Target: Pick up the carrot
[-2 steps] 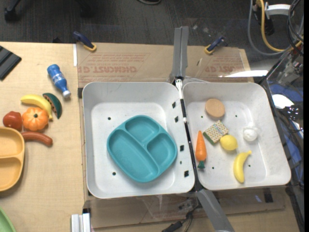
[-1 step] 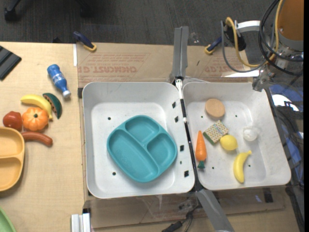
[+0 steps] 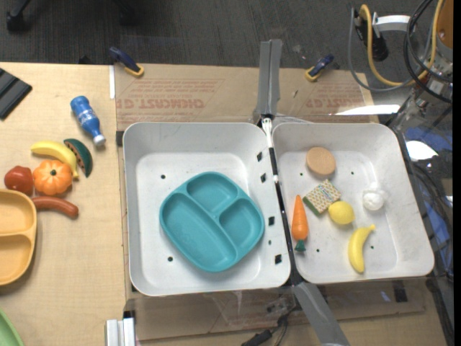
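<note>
While the small orange plastic carrot (image 3: 300,218) lies untouched in the right-hand shallow white bin (image 3: 410,193), my pick remains undone; state of my jaws: cannot tell.

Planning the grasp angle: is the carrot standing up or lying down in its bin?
Lying down. The carrot rests flat on the right bin floor by the left wall, green top toward the near edge.

yellow plate (image 3: 14,240) cut off at left
</note>
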